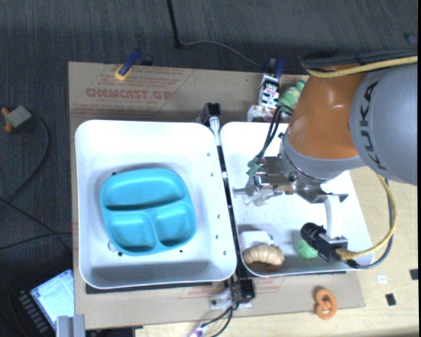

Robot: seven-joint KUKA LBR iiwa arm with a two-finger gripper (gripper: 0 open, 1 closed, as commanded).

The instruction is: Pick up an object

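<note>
**Risk of a missed grasp in the right bin**

Because the task names no particular object, the likely candidates are the things in the right bin (233, 140): a tan, ridged object like a small pastry or shell (264, 256) at the near edge, and a green object (307, 250) just to its right, partly hidden by a black part of the arm. Both lie on the bin floor, not lifted. The gripper (261, 188) hangs over the left part of this bin, farther from the camera than the tan object and apart from it. Whether it is released or clenched I cannot tell, since the wrist covers much of it, and I see nothing held in it.

From here, several things could go wrong, in my judgement. The gripper stands close to the wall that divides the two bins, so a descent at this place may close on bare floor or knock the wall. The tan object lies against the near rim, which leaves little room for a finger on that side; it could be pushed and not caught. The cables (274, 128) hanging by the wrist might also drag over the objects.

In the left bin (84, 188) lies a blue divided tray (149, 209), well apart from the gripper.
</note>
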